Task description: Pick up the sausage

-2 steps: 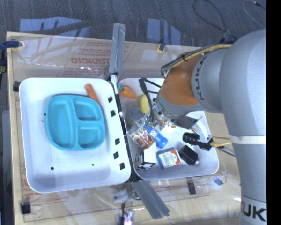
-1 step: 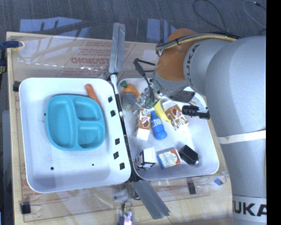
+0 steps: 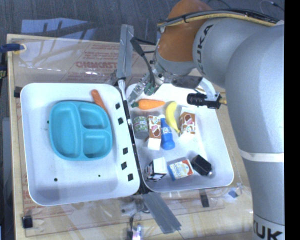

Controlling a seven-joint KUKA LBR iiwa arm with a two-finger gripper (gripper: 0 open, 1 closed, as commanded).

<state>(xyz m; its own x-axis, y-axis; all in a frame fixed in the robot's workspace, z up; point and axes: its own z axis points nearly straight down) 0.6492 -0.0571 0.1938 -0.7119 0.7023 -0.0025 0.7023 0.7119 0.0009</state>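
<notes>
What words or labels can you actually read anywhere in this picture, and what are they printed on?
"KUKA", partly cut off, on the grey arm, and again at its base.
Red mirrored lettering on the clear sheet over the bench: too faint to read.
Printing on the small cartons and the blue bottle in the right bin: too small to read.

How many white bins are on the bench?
2. The left bin holds a blue divided plate with a sausage beside it. The right bin holds the small food items, such as a carrot and banana.
</notes>
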